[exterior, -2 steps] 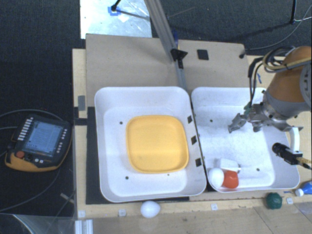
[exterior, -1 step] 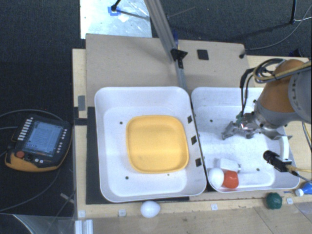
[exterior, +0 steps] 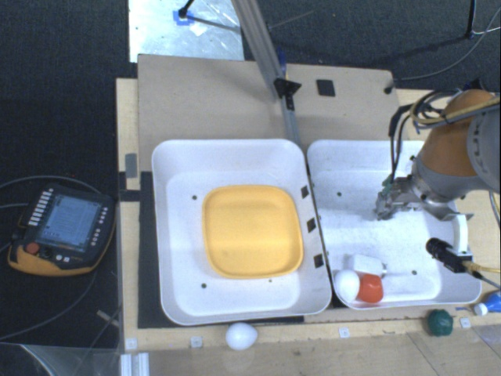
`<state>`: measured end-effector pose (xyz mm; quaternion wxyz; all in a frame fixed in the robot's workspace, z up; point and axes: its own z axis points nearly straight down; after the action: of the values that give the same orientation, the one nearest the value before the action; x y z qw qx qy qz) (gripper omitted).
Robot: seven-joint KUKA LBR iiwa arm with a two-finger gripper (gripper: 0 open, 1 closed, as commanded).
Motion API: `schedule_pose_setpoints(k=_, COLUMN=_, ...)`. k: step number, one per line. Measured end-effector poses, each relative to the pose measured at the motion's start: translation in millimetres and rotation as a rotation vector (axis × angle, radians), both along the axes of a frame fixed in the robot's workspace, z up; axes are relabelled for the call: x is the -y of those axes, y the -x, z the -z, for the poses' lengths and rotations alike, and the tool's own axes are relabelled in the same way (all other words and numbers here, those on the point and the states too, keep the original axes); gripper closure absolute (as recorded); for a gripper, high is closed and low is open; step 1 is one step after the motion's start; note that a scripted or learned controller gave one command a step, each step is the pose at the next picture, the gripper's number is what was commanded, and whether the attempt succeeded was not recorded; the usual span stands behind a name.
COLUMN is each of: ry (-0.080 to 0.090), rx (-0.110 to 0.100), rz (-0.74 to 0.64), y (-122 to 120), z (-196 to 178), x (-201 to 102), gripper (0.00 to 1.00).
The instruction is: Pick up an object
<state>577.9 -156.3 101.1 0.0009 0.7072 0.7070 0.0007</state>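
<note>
Objects for picking sit bunched in the near corner of the right bin (exterior: 344,171): a red-orange ball-like piece (exterior: 370,288), a white egg-shaped piece (exterior: 347,284) touching its left side, and a small white block (exterior: 366,265) just behind the two. All three rest on the bin floor close to the rounded front-left corner, near the wall that divides the two bins.

The gripper (exterior: 385,204) hangs over the middle of the same bin, farther from the camera than the cluster and a little to its right, well apart from it. Nothing lies between its tips; the patch of floor beneath is bare white. Whether the jaws are spread or closed cannot be told, since they show as one small dark grey clump. Behind the gripper the grey wrist rises into the orange band (exterior: 454,143) of the arm, which comes in from the right with black cables looping around it.

The left bin (exterior: 168,210) holds a yellow square plate (exterior: 252,231), lying flat near its middle. Outside the bins, a second white egg shape (exterior: 241,335) rests on the bench by the front edge of the left bin, and a dark green ball (exterior: 440,322) sits beyond the front right corner of the right bin. A teach pendant (exterior: 61,229) lies on the dark floor to the far left.
</note>
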Motion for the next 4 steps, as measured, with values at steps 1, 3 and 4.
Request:
schedule_pose_setpoints(k=1, ry=0.0, rx=0.002, rz=-0.001, y=0, z=-42, x=1, gripper=1.0)
schedule_pose_setpoints(k=3, ry=0.0, rx=0.0, rz=-0.001, y=-5, z=-100, x=6, gripper=1.0)
schedule_pose_setpoints(k=4, ry=-0.001, rx=-0.001, rz=-0.004, y=-13, z=-94, x=-45, gripper=1.0)
